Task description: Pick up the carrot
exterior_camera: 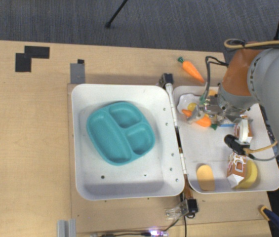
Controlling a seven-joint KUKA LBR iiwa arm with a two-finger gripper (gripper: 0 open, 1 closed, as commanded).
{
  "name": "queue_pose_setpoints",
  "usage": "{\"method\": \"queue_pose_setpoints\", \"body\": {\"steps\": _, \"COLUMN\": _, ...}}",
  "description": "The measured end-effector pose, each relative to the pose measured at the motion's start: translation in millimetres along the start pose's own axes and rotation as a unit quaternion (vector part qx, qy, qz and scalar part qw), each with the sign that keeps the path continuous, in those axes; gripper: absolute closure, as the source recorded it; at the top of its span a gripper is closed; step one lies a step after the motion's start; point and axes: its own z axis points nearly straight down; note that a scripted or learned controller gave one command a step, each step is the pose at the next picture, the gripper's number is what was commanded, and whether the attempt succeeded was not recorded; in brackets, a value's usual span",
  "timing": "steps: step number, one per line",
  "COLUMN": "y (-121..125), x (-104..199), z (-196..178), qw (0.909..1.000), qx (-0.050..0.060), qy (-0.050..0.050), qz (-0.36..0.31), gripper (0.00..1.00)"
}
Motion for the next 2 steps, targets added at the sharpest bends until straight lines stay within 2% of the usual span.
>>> {"method": "queue_pose_setpoints", "body": {"steps": 1, "y": 0.1, "x": 0.1, "z": -10.5, "qw": 1.0, "qx": 0.0, "qy": 0.0, "qz": -0.002, "gripper": 1.0}}
{"method": "queue_pose_setpoints", "body": {"steps": 2, "y": 44.0, "x": 72.1, "z": -100.9, "qw": 0.9999, "qx": -0.001, "qy": 0.0, "qz": 0.012, "gripper": 1.0}}
